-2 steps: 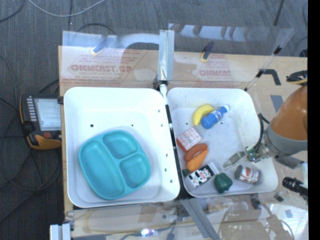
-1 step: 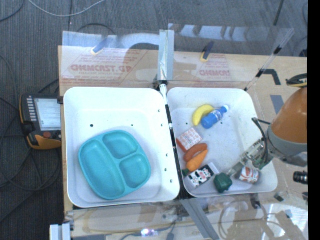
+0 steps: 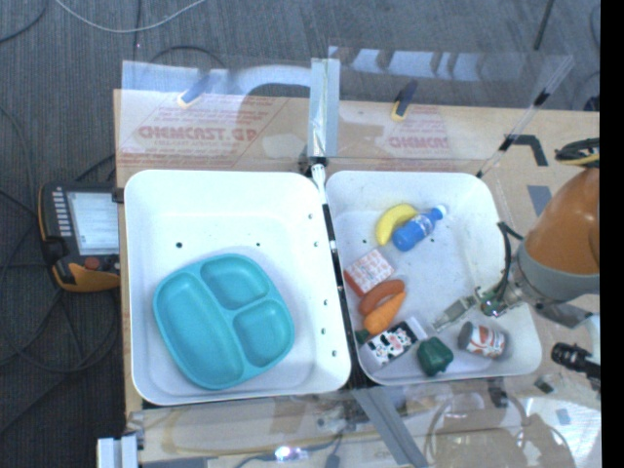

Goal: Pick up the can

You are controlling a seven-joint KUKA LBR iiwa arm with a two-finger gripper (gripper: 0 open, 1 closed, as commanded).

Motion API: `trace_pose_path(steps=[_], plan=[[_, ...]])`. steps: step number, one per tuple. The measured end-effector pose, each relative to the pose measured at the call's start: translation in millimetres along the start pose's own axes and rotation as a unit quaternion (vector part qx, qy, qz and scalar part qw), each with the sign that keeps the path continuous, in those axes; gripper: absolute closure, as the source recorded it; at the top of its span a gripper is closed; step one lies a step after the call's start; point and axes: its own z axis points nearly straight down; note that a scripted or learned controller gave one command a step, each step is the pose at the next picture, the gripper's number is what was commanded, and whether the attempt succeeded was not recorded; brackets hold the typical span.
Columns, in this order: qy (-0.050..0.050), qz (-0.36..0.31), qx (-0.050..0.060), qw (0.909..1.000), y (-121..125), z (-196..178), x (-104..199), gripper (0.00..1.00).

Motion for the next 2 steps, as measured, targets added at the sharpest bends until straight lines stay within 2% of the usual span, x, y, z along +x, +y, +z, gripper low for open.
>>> trace_pose_path(steps=[1,2], plan=[[-0.002,-0.113,0.004,0.9936,5.3,-0.5,25.3,0.00],[-0.002,-0.021,0.005,0.9998,-5.2,-130.7,-4.9,0.00]])
